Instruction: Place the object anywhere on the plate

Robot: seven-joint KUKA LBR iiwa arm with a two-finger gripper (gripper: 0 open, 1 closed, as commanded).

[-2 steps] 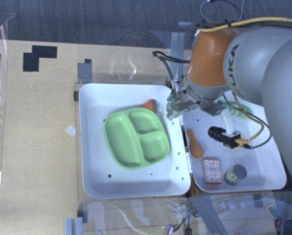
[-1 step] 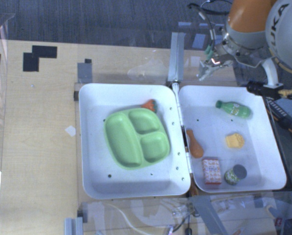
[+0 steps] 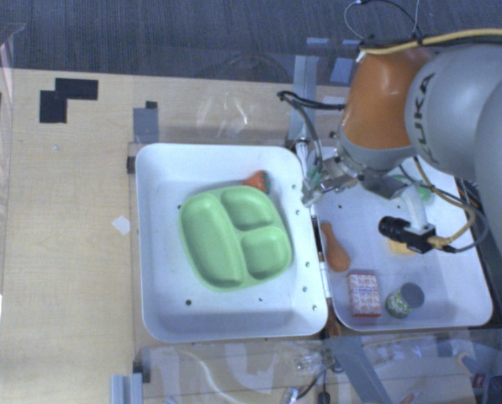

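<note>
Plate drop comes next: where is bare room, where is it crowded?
The plate has three bare compartments; the left bin floor left of it is bare too. Crowded: right bin near end, with box, can, orange piece.

The moulded three-compartment plastic plate (image 3: 234, 236) at mid-frame is light green all over. Both shallow plastic bins, left (image 3: 162, 310) and right (image 3: 465, 297), are plain white. A small orange-red piece (image 3: 256, 179) shows at the plate's upper right edge. Lower right: a tan-orange club-shaped toy (image 3: 335, 249), a red box with pale speckled pattern (image 3: 364, 294), an olive can with grey lid (image 3: 402, 300). The robot arm (image 3: 486, 116) is grey, banded orange. The flat bench top (image 3: 66, 242) is pale tan, with black angular marks (image 3: 66, 99) upper left.
</note>
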